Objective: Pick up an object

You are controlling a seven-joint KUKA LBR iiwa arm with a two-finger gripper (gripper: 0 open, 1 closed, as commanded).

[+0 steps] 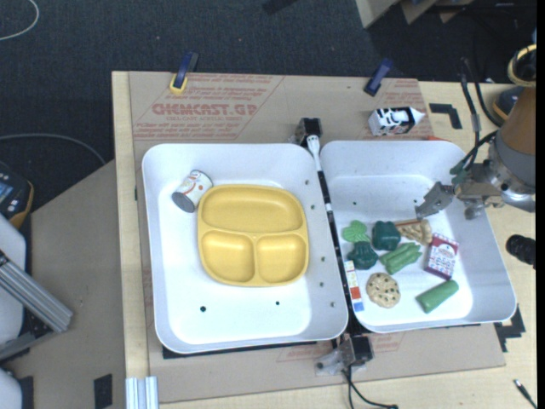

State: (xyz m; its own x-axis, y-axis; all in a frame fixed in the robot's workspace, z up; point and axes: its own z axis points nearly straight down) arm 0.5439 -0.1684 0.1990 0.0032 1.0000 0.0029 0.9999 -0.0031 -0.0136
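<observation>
Cables trail off the bench's front edge. Beyond them, in the right bin, toys lie clustered: cookie, green pieces, red packet. Spread wide and carrying nothing, the end effector hovers just above them, so no pick is made yet.

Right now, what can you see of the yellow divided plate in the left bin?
The yellow plate is a rounded-square tray that looks like glossy moulded plastic, with three compartments: one wide one along the far side and two smaller ones nearer the camera. It lies flat and upright on the floor of the left bin, roughly central. All three compartments look bare. A small can lies on its side at the plate's far-left corner, close or touching.
</observation>
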